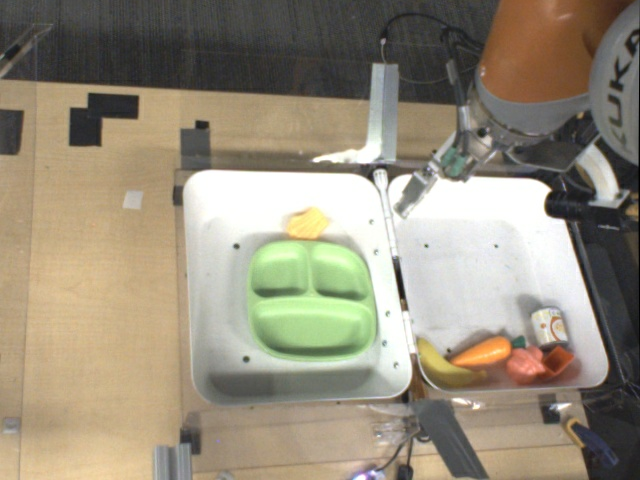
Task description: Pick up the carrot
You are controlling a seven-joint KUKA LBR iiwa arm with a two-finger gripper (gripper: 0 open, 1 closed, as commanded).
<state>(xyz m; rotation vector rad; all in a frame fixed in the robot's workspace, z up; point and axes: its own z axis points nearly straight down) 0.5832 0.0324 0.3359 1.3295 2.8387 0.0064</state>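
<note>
A: Gripper [412,194] is seen upper centre, over the right bin's [480,258] top-left corner; thin fingers, nothing held, spread cannot be told.

B: Carrot [482,350]?

A: Smooth tapered orange, lying lower right, touching curved banana [445,367], beside a pink lump [525,365]. Bare white floor is left above it.

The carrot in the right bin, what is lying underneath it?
The carrot lies across the banana's upper end, its tip toward the pink toy. Whatever bin floor lies directly beneath them is covered.
</note>
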